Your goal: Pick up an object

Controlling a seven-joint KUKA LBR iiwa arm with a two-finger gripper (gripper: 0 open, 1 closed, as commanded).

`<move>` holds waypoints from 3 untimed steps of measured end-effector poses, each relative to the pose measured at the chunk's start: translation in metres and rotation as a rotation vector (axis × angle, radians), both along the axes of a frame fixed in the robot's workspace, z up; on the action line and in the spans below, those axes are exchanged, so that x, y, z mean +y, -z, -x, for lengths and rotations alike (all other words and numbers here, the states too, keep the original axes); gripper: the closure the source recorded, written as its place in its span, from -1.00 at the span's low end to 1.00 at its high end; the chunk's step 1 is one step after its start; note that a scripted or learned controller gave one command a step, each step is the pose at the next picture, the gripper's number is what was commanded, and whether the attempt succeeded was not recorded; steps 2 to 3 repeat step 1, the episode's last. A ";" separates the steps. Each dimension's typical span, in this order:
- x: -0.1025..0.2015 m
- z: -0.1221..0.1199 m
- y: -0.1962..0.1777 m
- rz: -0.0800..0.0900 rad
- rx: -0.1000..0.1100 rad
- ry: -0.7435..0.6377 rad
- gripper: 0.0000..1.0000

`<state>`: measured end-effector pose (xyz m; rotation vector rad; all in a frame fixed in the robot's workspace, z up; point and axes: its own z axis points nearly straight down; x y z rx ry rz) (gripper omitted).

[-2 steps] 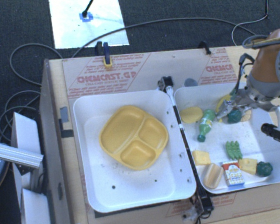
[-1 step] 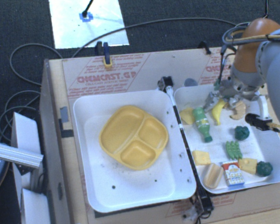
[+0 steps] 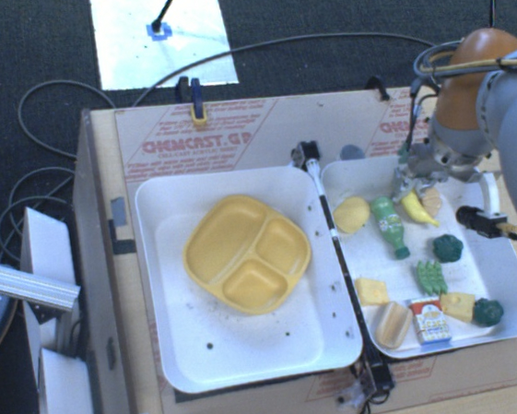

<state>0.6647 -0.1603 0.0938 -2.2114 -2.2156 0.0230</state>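
Printed text: "CHEMCAST GP" in red capitals on the brown paper sheet covering the counter, far side behind the left bin; repeated diagonally, partly cut off, behind the right bin. Small carton, right bin near edge: red-and-white label, print too small to read.

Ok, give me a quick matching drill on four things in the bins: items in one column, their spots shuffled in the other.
Items:
1. yellow tray
2. green bottle
3. banana
4. juice carton

Places:
A. right bin, near front edge
B. left bin
C. right bin, just below the claw
D. right bin, between lemon and banana

Pairs: 1-B, 2-D, 3-C, 4-A
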 end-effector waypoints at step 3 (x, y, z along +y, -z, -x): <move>0.068 0.055 -0.058 -0.003 -0.021 -0.003 1.00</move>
